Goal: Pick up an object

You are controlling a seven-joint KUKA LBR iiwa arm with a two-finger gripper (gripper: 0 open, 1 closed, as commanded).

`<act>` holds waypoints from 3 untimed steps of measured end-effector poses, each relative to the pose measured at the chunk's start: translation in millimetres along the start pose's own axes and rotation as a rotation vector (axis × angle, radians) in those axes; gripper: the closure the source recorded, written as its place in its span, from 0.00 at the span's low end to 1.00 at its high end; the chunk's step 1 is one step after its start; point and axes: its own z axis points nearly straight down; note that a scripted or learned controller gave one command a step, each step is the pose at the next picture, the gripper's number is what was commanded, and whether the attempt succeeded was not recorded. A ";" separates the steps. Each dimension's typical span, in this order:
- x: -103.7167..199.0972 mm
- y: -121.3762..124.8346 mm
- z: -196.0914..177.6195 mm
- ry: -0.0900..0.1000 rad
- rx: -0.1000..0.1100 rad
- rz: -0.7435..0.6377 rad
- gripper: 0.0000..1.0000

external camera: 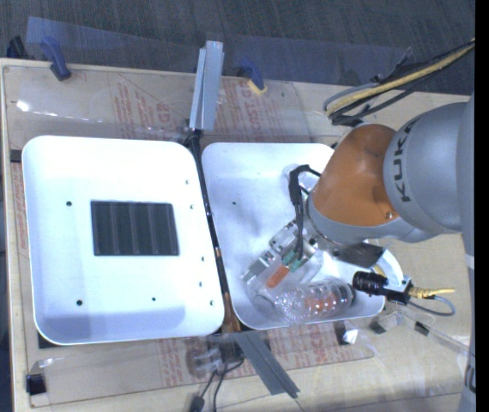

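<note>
At the near wall of the right bin (238,178), a clear plastic bottle (310,300) is seen lying on its side. It is judged to be light, thin-walled and slippery, and likely to buckle if squeezed hard. A hold across its middle is thought best, where the sides run most nearly parallel. Just beyond it, the tool (268,271) is lowered into the same bin; whether it is spread or pressed together cannot be told. The left bin (56,256) bears a dark slatted panel (135,228).

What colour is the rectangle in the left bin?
Rectangle: dark grey with vertical stripes, in the camera view.
</note>
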 end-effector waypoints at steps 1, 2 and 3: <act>12.8 17.8 34.0 -0.031 0.004 -0.114 0.00; -34.6 3.4 24.4 -0.004 -0.002 0.056 0.00; -48.6 -49.5 33.4 -0.019 -0.018 0.172 0.00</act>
